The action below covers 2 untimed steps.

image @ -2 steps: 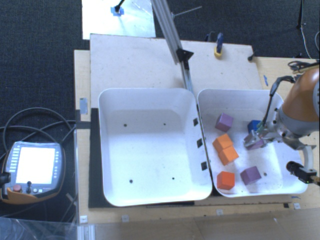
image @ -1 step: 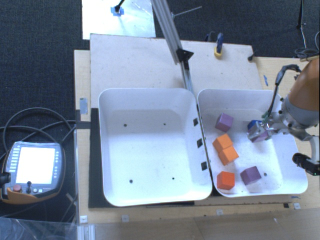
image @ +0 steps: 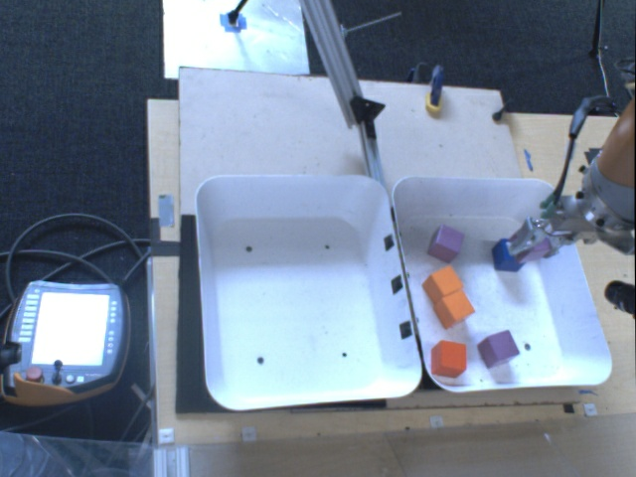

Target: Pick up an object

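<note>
- Blue block (image: pixel 506 255) at the tip of the gripper (image: pixel 524 247), in the right bin (image: pixel 576 311), up near the far right wall.
- Looks pinched between the fingers (image: pixel 538 244), closed down to block width; grip seems to take just the right-hand edge, most of the block sticking out left.
- Cannot tell whether lifted or touching the bin floor; faint shadow beneath, nothing conclusive.
- Risk: shallow edge grip, so likely to twist or slip out on lift or on any quick swing.
- Risk: close to the bin wall, so a sideways move could clip the rim and knock the block loose.
- Risk: if dropped, could land on the purple cube (image: pixel 446 241) or the two touching orange cubes (image: pixel 447 297) just left and scatter them.
- Other loose pieces: an orange cube (image: pixel 449 358) and a purple cube (image: pixel 498 347) near the front wall, well apart from the gripper.
- Left bin (image: pixel 214 266) on the counter (image: pixel 288 117), nothing relevant there.
- Judged mid-grasp, pickup not confirmed.
</note>
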{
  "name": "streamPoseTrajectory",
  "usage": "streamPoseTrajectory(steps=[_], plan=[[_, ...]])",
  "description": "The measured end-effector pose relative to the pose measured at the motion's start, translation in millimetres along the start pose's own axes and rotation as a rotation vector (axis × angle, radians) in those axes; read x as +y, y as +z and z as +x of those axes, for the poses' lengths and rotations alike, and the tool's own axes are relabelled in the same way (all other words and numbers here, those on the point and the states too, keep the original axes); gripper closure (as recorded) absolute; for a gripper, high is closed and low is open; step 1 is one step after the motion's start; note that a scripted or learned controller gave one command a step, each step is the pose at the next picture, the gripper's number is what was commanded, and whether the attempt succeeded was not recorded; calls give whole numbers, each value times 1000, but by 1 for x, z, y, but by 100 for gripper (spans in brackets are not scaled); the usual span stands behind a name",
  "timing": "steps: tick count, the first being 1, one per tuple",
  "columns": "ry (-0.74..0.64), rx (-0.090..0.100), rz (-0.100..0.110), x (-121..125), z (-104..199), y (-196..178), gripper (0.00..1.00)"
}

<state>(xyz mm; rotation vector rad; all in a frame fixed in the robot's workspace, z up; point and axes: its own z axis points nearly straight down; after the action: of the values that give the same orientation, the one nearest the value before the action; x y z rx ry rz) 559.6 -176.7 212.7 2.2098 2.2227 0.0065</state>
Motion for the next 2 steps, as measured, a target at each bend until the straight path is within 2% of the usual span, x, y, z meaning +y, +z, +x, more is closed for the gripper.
streamPoseTrajectory(steps=[1,2], plan=[[1,1,4,1,0,-22,100],[-4,4,7,2,48,-27,100]])
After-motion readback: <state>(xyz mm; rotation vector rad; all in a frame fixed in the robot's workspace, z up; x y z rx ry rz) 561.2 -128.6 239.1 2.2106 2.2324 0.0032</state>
